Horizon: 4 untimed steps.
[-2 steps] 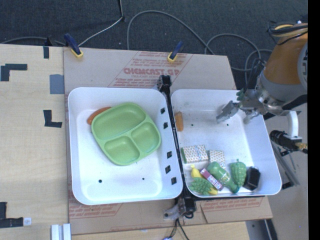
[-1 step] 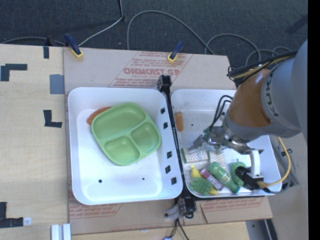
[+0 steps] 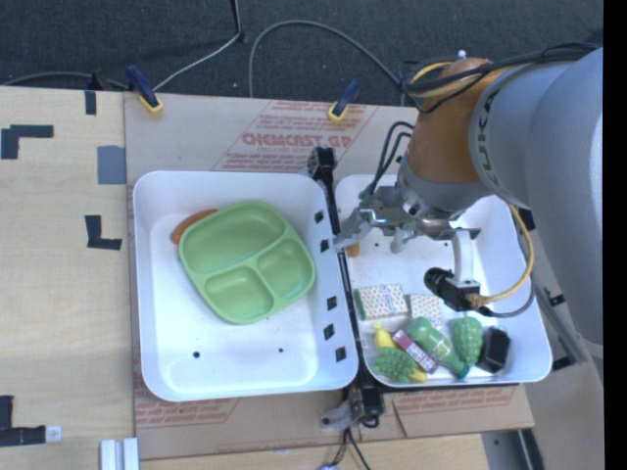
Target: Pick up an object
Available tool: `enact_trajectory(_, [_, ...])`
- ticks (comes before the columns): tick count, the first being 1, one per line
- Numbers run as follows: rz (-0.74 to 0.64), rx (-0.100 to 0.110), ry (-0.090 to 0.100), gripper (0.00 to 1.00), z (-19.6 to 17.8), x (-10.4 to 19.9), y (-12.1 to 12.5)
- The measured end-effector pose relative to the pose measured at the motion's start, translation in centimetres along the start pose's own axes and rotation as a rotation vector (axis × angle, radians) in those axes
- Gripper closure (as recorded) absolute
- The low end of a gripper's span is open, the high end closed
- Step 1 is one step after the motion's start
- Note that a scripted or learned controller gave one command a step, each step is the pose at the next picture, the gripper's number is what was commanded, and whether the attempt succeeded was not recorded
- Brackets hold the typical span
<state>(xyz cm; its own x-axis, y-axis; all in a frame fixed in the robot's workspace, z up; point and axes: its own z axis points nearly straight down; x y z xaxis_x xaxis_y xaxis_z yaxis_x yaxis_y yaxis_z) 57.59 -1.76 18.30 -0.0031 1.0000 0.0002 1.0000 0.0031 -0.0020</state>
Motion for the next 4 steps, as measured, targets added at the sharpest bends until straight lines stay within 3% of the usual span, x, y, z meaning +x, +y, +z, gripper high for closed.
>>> enact_trajectory(1, [0.002, 0.004, 0.0, 0.0, 0.1, 0.0, -7.1])
enact_trajectory(2, [0.003, 0.002, -0.001, 0.0, 0.1, -5.6, -2.6])
enact_trajectory(3, [0.001, 0.006, 0.0, 1.0, -0.7, -5.6, -2.6])
enact_trajectory(4, [0.002, 0.001, -0.001, 1.0, -4.5, -8.8, -5.1])
